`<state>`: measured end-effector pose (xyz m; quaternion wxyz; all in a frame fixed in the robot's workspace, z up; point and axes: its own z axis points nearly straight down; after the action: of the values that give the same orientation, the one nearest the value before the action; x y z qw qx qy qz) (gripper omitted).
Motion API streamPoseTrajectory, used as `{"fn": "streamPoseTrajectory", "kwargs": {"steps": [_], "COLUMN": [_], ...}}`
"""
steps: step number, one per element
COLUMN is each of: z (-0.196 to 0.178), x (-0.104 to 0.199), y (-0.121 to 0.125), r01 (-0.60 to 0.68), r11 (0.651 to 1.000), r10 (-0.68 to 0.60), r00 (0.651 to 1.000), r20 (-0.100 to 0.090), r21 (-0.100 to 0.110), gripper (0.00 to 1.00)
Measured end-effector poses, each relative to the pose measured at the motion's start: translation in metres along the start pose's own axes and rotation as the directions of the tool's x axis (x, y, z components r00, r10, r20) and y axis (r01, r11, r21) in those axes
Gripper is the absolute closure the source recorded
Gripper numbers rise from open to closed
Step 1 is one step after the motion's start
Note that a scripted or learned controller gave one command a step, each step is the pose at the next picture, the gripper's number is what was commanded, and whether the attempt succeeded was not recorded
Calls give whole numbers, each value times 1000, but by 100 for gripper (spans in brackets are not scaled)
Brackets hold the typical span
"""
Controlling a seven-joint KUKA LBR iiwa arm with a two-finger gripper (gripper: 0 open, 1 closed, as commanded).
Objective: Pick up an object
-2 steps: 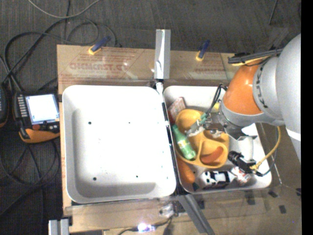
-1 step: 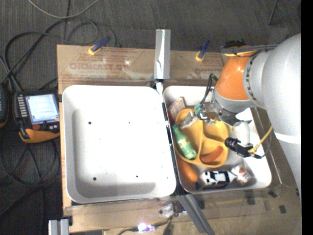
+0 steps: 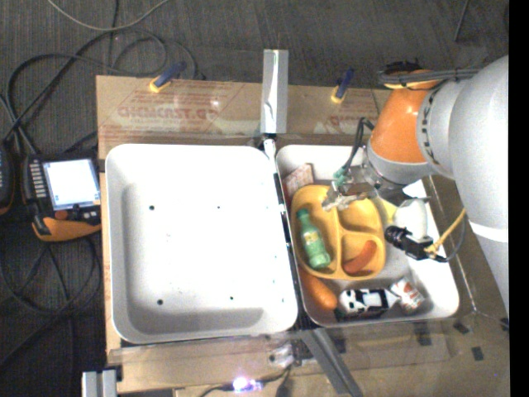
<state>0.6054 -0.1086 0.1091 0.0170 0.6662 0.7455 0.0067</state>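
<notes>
My gripper (image 3: pixel 350 190) hangs low over the right bin (image 3: pixel 450 298), at the far edge of a yellow divided tray (image 3: pixel 369 218). A green bottle (image 3: pixel 312 240) lies in the tray's left compartment. A reddish-orange piece (image 3: pixel 360 261) rests in its near right compartment. An orange object (image 3: pixel 321 293) lies against the tray's near left corner. A black-and-white toy (image 3: pixel 364 300) and a red-and-white item (image 3: pixel 408 294) sit along the bin's near wall. A white object (image 3: pixel 412 216) lies to the right of the tray. Nothing shows in the gripper's grasp.
The left bin (image 3: pixel 198 238) stands beside the right one, with a shared ridge between them. A brown card (image 3: pixel 299 176) lies in the right bin's far left corner. A black-and-yellow cable (image 3: pixel 421 246) hangs from the arm over that bin. A handheld screen (image 3: pixel 70 184) lies off the bench at left.
</notes>
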Motion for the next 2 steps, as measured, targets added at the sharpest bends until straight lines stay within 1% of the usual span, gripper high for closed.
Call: {"fn": "streamPoseTrajectory", "kwargs": {"steps": [1, 2], "z": [3, 10], "x": [1, 2], "y": [-2, -41], "r01": [0, 191], "r11": [1000, 982], "r10": [0, -191], "r00": [1000, 982], "r20": [-2, 2], "r21": [8, -6], "gripper": [0, 0]}}
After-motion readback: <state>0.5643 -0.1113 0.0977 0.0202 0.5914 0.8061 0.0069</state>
